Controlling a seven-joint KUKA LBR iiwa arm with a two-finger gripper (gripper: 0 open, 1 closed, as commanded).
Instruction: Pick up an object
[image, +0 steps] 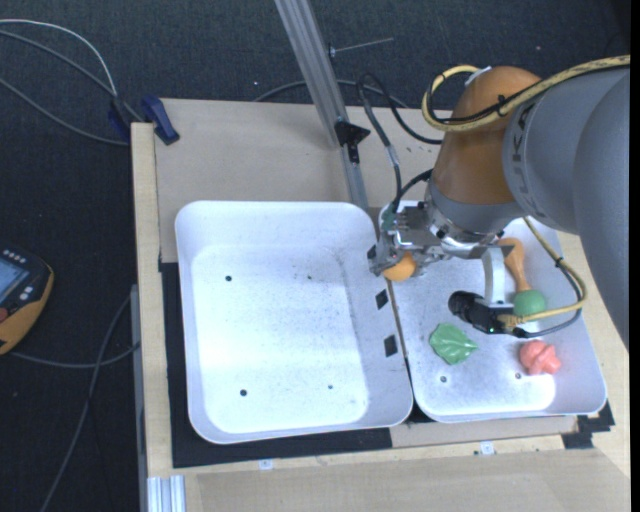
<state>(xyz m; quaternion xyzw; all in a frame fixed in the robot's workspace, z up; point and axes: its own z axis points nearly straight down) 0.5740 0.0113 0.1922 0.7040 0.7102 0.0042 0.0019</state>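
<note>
**Squarely over an orange lump (400, 269), gripper (399, 256) hangs at the rim of the right bin (480, 395)**

Seen from above the bench (250, 140), the arm (560, 130) reaches in from 3 o'clock. Its gripper sits at the right bin's 10 o'clock side, close against the rim next to the left bin (250, 212).

The orange lump lies directly beneath the gripper and peeps out at 6 o'clock from it, touching it or very nearly so. Whether the tool has closed round the lump or stands clear of it cannot be told, because the wrist covers the tips. Nothing shows the lump raised off the bin floor.

What shows of the lump is a little wider than it is tall, so its long axis seems to run roughly 9 to 3. Too much is covered to be sure.

The coming move appears to turn on that straight-down line. The lump needs no sideways reach, but the rim just beside it at 9 o'clock leaves little room on that flank.

The bin's other pieces lie well apart from the gripper:
- An orange stick (517, 262) lies at 1 o'clock.
- A green ball (528, 300) sits at 2 o'clock.
- A pink lump (538, 356) sits at 4 o'clock.
- A green leaf (453, 343) lies at 8 o'clock.
</note>
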